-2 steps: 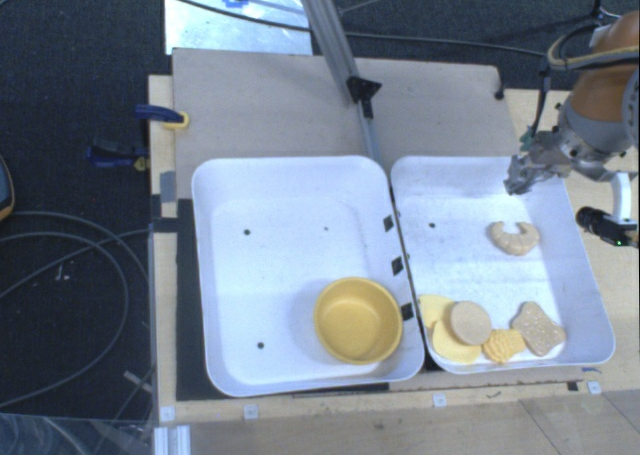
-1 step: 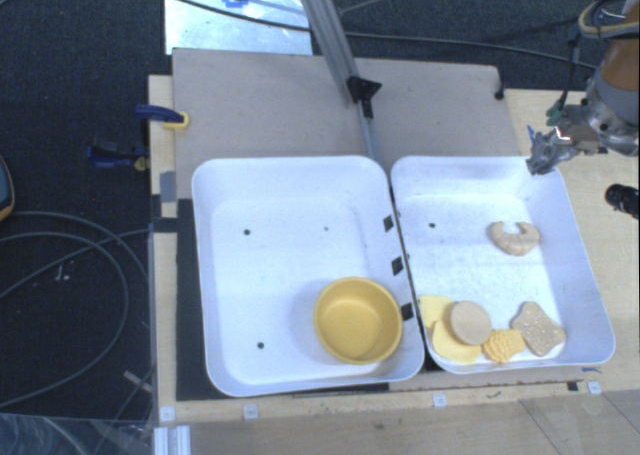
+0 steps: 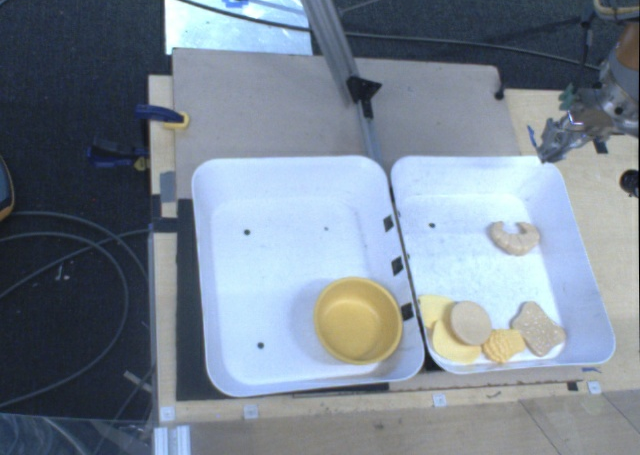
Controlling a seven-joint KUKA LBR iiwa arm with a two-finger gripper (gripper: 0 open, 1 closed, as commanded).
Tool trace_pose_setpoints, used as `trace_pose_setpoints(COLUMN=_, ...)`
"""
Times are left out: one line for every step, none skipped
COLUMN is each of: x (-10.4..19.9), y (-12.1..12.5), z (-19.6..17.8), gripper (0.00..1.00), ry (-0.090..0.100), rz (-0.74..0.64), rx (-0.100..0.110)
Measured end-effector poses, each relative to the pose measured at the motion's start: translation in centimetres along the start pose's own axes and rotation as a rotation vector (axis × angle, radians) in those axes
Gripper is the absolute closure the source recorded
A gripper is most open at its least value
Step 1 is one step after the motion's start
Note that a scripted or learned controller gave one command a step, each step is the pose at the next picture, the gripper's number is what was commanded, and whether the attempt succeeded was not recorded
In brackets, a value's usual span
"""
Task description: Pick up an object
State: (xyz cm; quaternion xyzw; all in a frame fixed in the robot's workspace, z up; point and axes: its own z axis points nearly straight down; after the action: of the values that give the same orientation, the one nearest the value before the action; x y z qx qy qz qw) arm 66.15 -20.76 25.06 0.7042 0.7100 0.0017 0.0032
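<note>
My gripper hangs at the far right, above the back right corner of the right bin, with nothing seen between its fingers. In that bin lie a pale curled pastry piece, a round tan biscuit on top of a yellow flat piece, a small orange waffle-like piece and a tan bread-shaped piece. A yellow bowl stands upright in the front right part of the left bin.
A slanted metal pole with a black clamp runs from the top down to the gap between the bins. Black clips line the bins' shared edge. Cables lie on the dark floor at the left.
</note>
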Motion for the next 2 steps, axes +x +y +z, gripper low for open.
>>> trace_pose_setpoints(x=4.8, y=-1.3, z=1.1, gripper=1.0, ry=0.003, rz=-0.001, rx=0.005)
trace_pose_setpoints(x=10.2, y=-3.5, z=0.8, gripper=1.0, ry=0.004, rz=-0.001, rx=0.005)
